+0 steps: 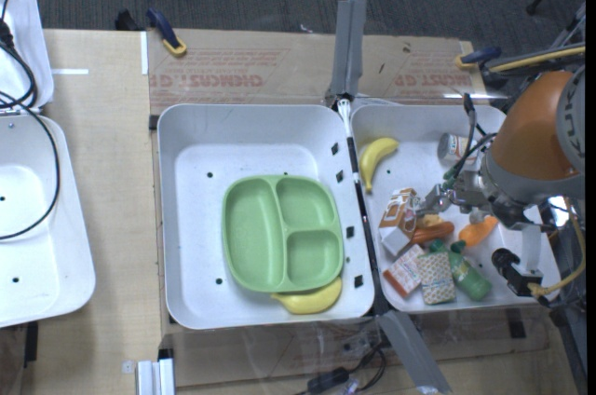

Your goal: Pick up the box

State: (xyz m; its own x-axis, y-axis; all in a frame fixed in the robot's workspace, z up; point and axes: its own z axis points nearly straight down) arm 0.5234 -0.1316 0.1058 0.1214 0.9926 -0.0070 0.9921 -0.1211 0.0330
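Note:
A small white carton box point(399, 216) with orange and brown print lies tilted in the right bin point(410, 118), near its left wall. My gripper point(436, 201) hangs low over the bin just right of the box, close to its right edge, under the grey wrist and orange band point(540, 128). Whether it touches the box is unclear from this angle. Nothing is visibly held.
Around the box lie a banana point(375, 156), a can point(453, 146), a carrot point(436, 233), a red-white packet point(405, 270), a patterned pouch point(436, 278) and a green bottle point(470, 277). The left bin point(186, 197) holds a green divided plate point(284, 230) and a second banana point(309, 299).

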